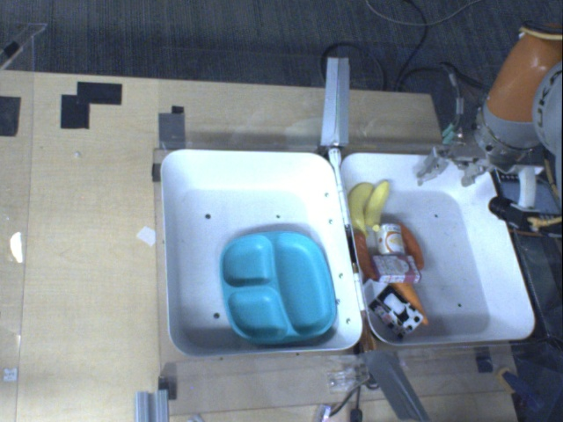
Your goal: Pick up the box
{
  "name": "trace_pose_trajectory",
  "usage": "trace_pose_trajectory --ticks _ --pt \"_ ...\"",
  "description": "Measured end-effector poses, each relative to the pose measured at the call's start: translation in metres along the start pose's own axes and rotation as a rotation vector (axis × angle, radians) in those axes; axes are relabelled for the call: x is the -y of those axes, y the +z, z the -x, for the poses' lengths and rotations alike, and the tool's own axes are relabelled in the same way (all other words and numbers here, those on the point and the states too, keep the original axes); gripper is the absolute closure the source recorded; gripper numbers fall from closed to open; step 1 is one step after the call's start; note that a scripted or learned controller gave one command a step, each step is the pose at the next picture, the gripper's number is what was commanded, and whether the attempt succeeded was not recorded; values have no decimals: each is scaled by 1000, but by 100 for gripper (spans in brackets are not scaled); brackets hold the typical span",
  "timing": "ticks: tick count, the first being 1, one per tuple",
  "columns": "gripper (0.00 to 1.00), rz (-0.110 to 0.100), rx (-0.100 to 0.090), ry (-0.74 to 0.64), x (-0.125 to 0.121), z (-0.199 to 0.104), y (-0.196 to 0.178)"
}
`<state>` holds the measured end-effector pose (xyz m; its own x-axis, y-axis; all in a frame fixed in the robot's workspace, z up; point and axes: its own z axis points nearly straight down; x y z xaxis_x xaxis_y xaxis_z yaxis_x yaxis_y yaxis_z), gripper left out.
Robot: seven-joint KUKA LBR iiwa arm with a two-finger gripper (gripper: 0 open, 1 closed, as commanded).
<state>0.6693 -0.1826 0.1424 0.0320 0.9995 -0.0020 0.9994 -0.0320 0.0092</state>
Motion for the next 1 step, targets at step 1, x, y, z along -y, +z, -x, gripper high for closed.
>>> trace_pose_trajectory --ticks 1 --pt "0 -1 -1 -81 35 17 55"
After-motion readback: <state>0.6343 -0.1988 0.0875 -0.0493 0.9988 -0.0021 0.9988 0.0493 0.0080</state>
